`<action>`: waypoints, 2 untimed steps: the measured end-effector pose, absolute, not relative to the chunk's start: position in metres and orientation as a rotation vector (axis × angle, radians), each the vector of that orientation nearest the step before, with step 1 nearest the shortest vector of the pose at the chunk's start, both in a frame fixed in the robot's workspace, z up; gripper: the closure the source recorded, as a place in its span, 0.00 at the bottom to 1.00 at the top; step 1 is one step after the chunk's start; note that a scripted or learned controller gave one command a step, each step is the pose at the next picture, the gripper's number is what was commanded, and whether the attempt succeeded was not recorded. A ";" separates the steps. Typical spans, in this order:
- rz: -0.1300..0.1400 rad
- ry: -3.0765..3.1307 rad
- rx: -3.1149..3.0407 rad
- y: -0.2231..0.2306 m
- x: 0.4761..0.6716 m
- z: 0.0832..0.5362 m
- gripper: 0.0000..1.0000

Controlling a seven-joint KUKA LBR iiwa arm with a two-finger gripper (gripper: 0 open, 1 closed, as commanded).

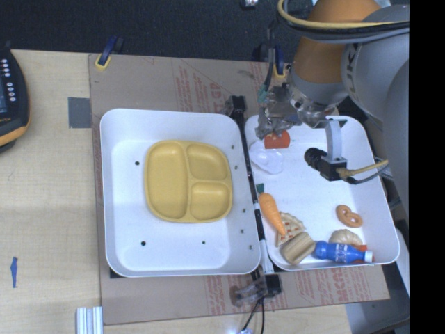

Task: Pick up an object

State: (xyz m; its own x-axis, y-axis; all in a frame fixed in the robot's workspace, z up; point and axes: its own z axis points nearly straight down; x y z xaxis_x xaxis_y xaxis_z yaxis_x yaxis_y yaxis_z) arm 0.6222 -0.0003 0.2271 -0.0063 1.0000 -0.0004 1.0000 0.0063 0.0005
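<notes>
The gripper [272, 132] sits low in the upper middle of the frame, right over a small red thing [278, 140] in the right bin [379, 186]. I cannot tell how it is set. It should close gently, then lift straight up slowly.

Grey KUKA arm [379, 54], rounded orange band [334, 30] above wrist, yellow-black cable looped around it, metal gripper [272, 125] below.
</notes>
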 end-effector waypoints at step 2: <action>-0.001 2.229 2.216 0.031 0.601 0.250 1.00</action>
